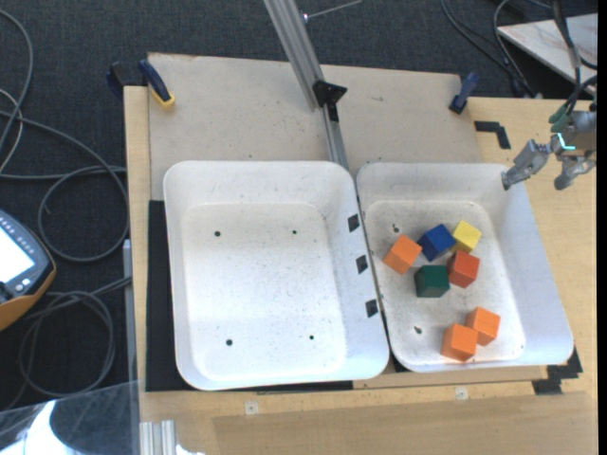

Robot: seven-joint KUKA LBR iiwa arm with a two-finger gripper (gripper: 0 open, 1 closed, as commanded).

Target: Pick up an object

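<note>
Gripper point(543, 167) sits at the upper right rim of the right bin point(541, 254), fingers spread apart, nothing between them. Seven blocks lie on that bin's floor: blue block point(436, 241), yellow block point(467, 234), green block point(432, 281), four orange.

Bench point(285, 121) carries two bins side by side: left bin point(190, 254), right bin point(536, 282), their inner rims touching. All seven blocks point(436, 243) lie in the right bin. Five cluster at its middle, toward the far edge, some touching. Two more point(471, 334) sit touching each other near the bin's near right corner, apart from the cluster. My gripper point(548, 164) hangs over the far right corner of the right bin, well apart from every block
</note>
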